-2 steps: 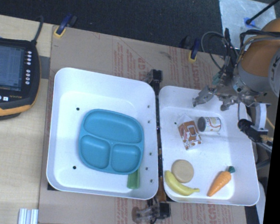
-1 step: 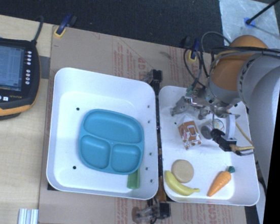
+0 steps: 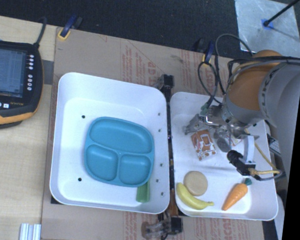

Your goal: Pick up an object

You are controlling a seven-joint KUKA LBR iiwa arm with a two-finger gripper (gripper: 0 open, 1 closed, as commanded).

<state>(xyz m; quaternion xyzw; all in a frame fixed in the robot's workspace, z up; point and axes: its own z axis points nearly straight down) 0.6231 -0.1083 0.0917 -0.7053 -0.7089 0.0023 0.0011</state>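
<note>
No lettering reads clearly: red print on the cardboard sheet (image 3: pixel 146 61) under the bins is too faint. The left shallow white bin (image 3: pixel 66 133) holds one blue three-compartment plastic plate (image 3: pixel 119 151) and one small green block (image 3: pixel 143 193) at its near right corner. The right white bin (image 3: pixel 264 211) holds one yellow toy banana (image 3: pixel 193 199), one round tan disc (image 3: pixel 195 183), one orange toy carrot (image 3: pixel 236 195) and one brown-and-white packet (image 3: pixel 204 144). The claw (image 3: pixel 217 132) hangs just above the packet; its grip cannot be told.
</note>
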